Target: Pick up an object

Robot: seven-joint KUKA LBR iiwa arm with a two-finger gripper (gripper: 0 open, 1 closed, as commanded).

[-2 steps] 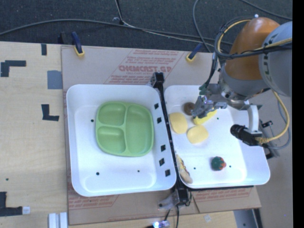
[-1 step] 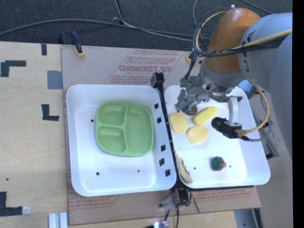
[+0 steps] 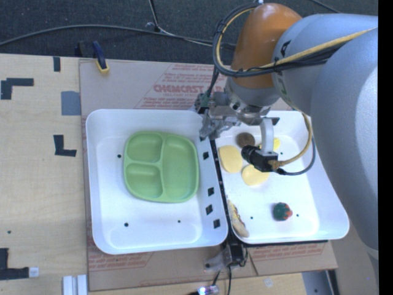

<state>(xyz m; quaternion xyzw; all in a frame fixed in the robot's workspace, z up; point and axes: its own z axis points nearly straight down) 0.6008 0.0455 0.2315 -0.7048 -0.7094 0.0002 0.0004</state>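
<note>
Over the right bin (image 3: 325,223), near its back-left corner, sits the gripper (image 3: 216,123), right above the divider where the two bins meet. Fingers are hidden under the wrist hardware from this angle, so can't tell if it's spread or clamped, and can't see anything between them.

Candidate objects, all in the right bin:
- pale yellow flat piece (image 3: 230,159), just right of the divider, just below the gripper
- second yellow lump (image 3: 254,177), just beside the first, to its lower right
- small brown round item (image 3: 245,139), behind the yellow ones, close under the wrist
- black part on the arm (image 3: 260,159) hangs over the gap between the two yellow pieces; unclear whether it touches them
- sliver of yellow (image 3: 277,144) peeks out right of the vertical grey bracket
- dark green ball with a red patch (image 3: 282,211), well apart from the cluster, toward the front of the bin
- tan/brown object (image 3: 237,221) lying against the left wall at the front corner

None of these is visibly lifted; all look to rest on the bin floor.

Left bin (image 3: 101,226): green three-compartment plate (image 3: 161,166), lying flat, roughly centred, nothing on it.

Arm: orange band (image 3: 264,42) directly above the wrist, grey link fills the upper right. Cables loop round the orange section and one trails down past the yellow pieces.
</note>
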